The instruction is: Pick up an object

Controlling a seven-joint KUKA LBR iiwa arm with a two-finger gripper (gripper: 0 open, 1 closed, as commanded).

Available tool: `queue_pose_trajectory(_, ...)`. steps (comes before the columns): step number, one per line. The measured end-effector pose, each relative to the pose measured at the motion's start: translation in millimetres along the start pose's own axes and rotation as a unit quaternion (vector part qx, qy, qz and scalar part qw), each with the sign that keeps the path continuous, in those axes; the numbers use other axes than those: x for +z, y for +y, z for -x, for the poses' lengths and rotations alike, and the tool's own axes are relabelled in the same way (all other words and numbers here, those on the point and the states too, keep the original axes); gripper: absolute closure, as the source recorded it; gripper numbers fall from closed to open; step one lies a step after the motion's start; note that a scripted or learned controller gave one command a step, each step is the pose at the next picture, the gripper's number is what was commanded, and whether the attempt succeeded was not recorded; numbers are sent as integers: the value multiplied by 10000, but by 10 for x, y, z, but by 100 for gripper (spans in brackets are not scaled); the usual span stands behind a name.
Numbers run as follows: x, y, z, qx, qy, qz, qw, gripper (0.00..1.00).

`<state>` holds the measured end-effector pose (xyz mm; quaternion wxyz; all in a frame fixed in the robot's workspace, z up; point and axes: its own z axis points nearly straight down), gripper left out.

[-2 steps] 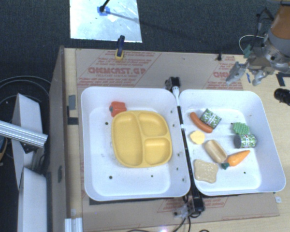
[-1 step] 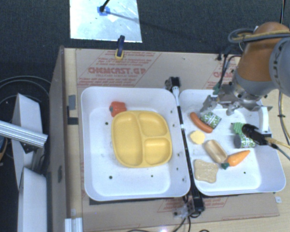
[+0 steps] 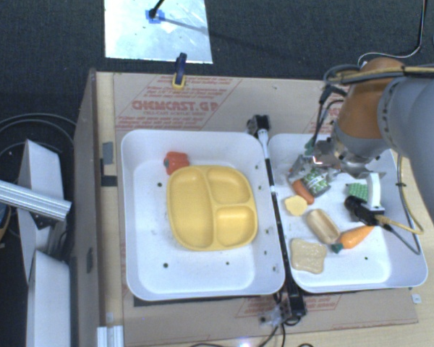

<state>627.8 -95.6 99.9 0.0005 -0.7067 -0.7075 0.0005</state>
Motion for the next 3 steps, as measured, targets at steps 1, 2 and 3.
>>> queue_pose_trajectory(1, 156, -216, -125, 0, 0, 8, 10000, 0)
queue_pose_trajectory(2, 29, -196, -117, -2, -6, 35, 10000, 100)
queue_pose_trajectory(3, -1037, -784, -637, -14, 3, 27, 10000, 100)
